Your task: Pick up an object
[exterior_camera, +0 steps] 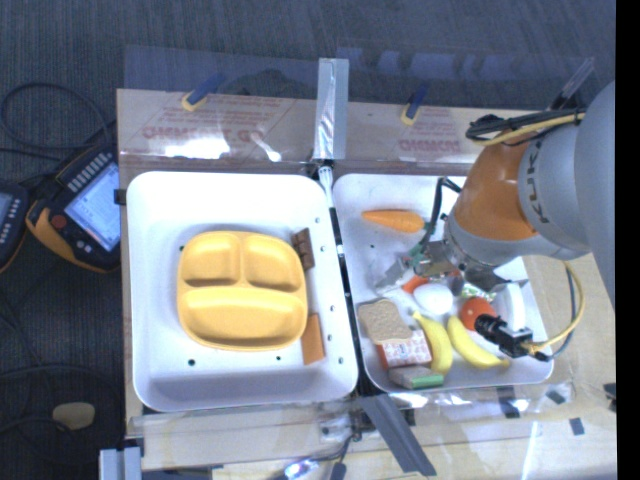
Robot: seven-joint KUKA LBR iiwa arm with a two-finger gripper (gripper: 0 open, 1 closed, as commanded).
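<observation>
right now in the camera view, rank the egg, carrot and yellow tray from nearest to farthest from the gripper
1. egg: just below the gripper, right bin.
2. carrot: up and left of the gripper, at the right bin's far end.
3. yellow tray: far left, in the left bin.

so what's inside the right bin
The right bin holds a carrot, bananas, a bread slice, a small box and a white egg-like piece. The arm covers whatever lies beneath the wrist.

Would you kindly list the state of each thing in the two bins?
Yellow tray: flat, upright, in left bin.
Carrot: lying loose in right bin.
Bananas: lying side by side in right bin.
Bread slice: flat in right bin.
Gripper: lowered into right bin.
</observation>
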